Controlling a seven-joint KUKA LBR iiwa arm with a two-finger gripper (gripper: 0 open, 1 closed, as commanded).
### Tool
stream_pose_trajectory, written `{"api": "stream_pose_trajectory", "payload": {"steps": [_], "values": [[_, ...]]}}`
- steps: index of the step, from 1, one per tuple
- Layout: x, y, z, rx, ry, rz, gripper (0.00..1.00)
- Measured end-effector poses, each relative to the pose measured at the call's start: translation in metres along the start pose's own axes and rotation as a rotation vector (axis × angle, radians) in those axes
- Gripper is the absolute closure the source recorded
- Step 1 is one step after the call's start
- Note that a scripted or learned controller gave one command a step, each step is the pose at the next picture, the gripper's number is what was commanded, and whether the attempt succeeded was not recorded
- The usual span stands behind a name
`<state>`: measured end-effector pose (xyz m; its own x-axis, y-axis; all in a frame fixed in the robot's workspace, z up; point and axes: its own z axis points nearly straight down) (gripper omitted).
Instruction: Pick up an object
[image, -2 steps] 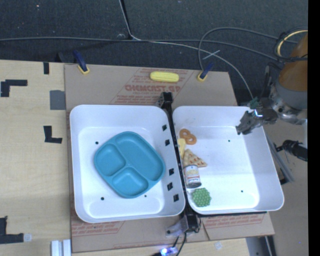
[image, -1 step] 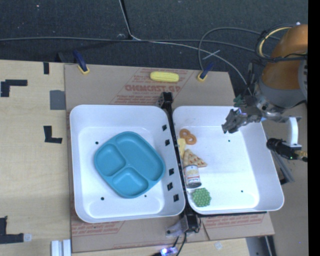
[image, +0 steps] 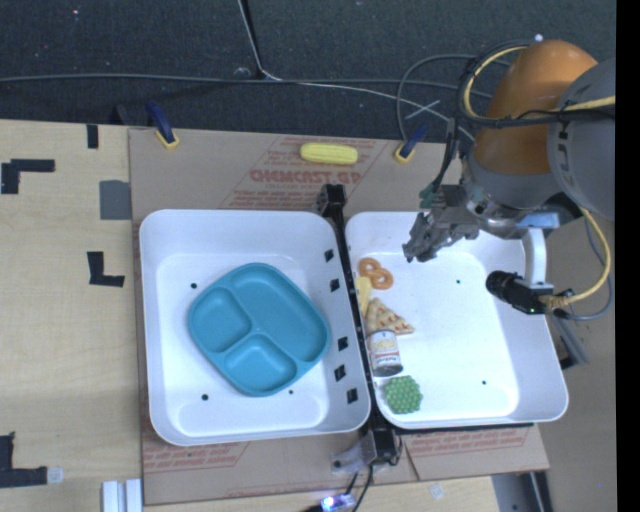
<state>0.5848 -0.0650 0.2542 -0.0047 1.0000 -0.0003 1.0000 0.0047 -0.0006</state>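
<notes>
In the right bin (image: 500, 340), several small items lie along its left wall: an orange pretzel (image: 374, 272), a pizza slice (image: 384, 318), a small can (image: 384, 352) and a green broccoli piece (image: 403, 394). My gripper (image: 425, 245) hangs over the upper part of that bin, a short way right of and above the pretzel. Nothing shows between its dark fingers.
The left bin (image: 165, 330) holds a blue divided plate (image: 258, 328). A yellow banana-like toy (image: 328, 153) lies on the cardboard behind the bins. A black clip divider (image: 345, 300) runs between the bins. Cables loop above the arm at the back right.
</notes>
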Motion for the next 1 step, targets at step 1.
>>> {"api": "stream_pose_trajectory", "payload": {"steps": [1], "values": [[0.0549, -0.0077, 0.0082, 0.002, 0.000, 0.001, 1.00]]}}
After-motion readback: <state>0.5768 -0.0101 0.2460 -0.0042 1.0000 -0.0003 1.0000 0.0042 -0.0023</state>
